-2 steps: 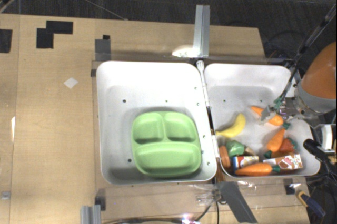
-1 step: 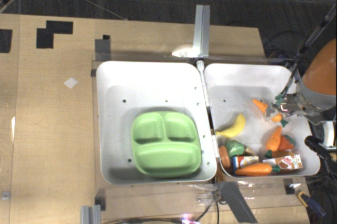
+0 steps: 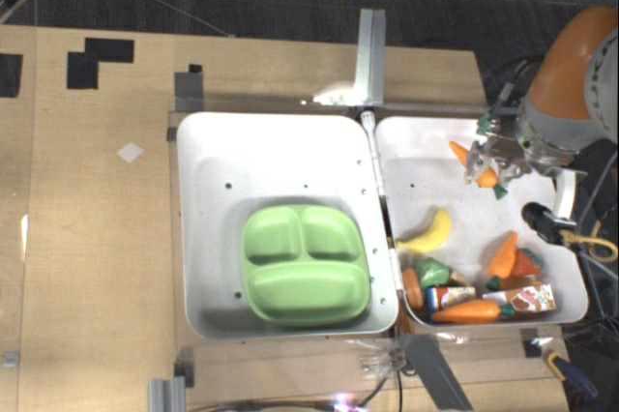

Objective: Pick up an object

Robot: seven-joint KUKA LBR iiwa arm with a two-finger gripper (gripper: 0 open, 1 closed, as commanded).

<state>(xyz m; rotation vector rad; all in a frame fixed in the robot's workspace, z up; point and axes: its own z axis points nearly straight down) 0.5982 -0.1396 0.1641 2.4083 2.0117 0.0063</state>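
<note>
The gripper (image 3: 486, 166) sits at the right bin's (image 3: 416, 149) 1 o'clock area, fingers clamped on a small carrot (image 3: 471, 160). The carrot's long axis runs 10-to-4 o'clock, orange tip at 10 o'clock, green end at 4 o'clock.
</note>
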